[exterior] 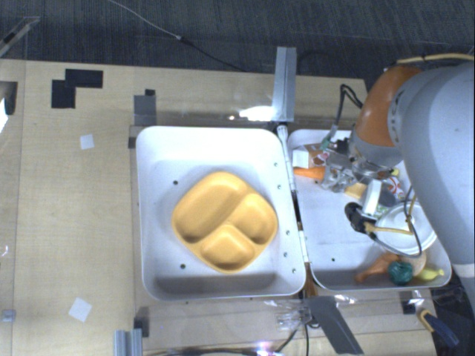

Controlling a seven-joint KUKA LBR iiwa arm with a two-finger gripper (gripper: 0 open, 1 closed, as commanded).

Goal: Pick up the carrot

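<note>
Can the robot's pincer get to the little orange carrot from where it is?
Probably yes. The pincer sits right beside the small orange carrot near the top left of the right white bin, and nothing lies between them. The other toys sit far down at the bin's bottom edge.

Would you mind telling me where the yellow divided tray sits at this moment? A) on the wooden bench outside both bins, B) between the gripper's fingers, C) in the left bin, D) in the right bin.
C: the yellow divided tray lies flat on the floor of the left bin, while the arm and the carrot are over in the right bin.
</note>
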